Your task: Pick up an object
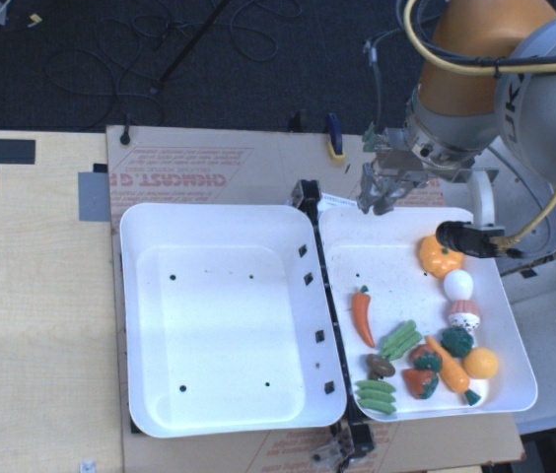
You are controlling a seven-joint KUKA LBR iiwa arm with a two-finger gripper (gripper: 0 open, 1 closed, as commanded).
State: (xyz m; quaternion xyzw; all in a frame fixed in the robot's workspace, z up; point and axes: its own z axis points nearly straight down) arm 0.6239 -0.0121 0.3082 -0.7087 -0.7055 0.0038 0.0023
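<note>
Left bin (150, 264) sitting mid-frame, just small dark dots on its floor. Right bin (406, 259) holding the targets, clustered lower right: carrot (362, 316), green pods (400, 340), pumpkin (440, 256), white egg (458, 285), orange ball (481, 363). Claw (384, 193) hovering above the right bin's upper-left rim, carrying nothing; can't tell how wide it's set. I'd be going for the carrot: it's lying alone, clear of the pile, so descending straight and closing across its narrow body looks safest. Pale wood tabletop (32, 313) running left; dark floor with cables up top.
</note>
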